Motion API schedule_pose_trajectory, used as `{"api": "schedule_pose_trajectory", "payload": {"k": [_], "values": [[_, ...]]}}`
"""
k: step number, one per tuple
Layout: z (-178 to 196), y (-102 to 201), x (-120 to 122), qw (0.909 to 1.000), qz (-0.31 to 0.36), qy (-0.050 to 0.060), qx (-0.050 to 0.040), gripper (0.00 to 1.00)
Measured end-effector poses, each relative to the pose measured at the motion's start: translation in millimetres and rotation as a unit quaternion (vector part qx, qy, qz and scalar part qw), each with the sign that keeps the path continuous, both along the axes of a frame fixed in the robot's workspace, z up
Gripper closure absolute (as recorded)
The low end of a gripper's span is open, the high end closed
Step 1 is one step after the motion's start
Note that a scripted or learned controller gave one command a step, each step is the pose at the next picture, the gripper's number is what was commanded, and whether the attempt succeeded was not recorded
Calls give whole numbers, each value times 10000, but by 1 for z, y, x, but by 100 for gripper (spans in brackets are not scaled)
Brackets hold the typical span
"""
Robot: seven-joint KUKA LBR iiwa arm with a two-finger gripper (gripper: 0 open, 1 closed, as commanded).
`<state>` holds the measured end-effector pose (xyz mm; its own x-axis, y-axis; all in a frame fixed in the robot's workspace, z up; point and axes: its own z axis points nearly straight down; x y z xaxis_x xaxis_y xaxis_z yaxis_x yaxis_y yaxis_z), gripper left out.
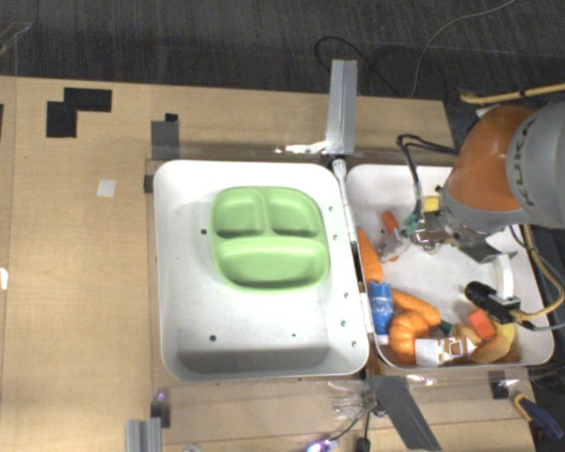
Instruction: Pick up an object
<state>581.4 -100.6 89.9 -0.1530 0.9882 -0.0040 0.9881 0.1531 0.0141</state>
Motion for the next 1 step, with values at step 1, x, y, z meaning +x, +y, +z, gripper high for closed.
{"api": "schedule_pose_trajectory", "payload": {"k": [1], "values": [[28,-9,45,9999,-156,41,8,0]]}}
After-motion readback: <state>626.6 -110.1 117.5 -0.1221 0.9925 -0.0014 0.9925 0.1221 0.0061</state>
